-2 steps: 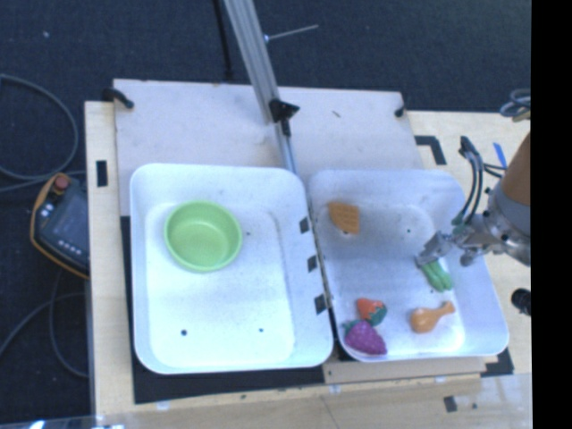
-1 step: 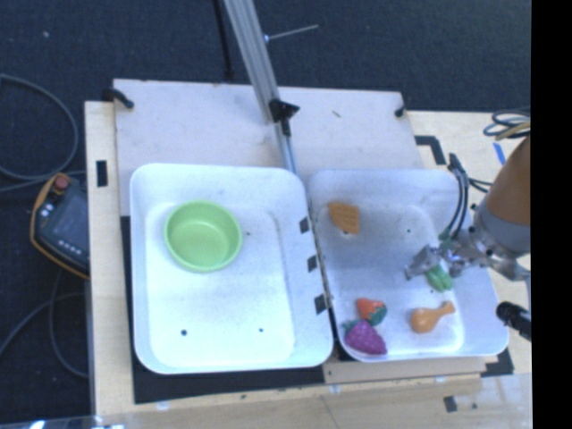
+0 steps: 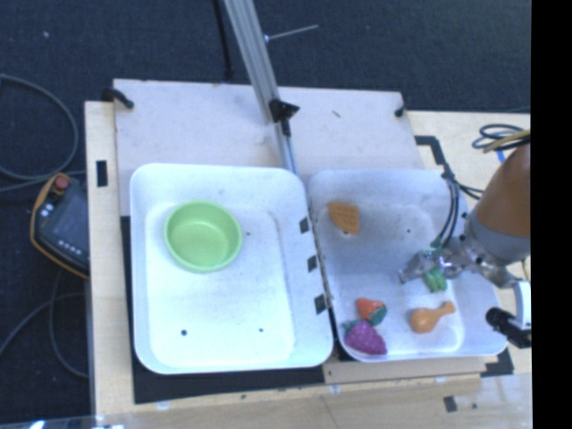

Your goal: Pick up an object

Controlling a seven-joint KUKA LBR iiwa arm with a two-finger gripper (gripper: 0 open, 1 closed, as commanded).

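Your gripper (image 3: pixel 433 271) sits low in the right bin (image 3: pixel 384 190), its jaws closed around a small green object (image 3: pixel 435 281). Just below the jaws lies an orange toy drumstick (image 3: pixel 430 316); farther left, a strawberry (image 3: pixel 371 310) and purple grapes (image 3: pixel 365 337).

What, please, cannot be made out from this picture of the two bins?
- Gripper: in the camera view, too small and blurred to tell whether it is open or shut.
- Green object at the gripper: partly covered by it, so whether it is held is unclear.
- Arm: cut off at the right edge.
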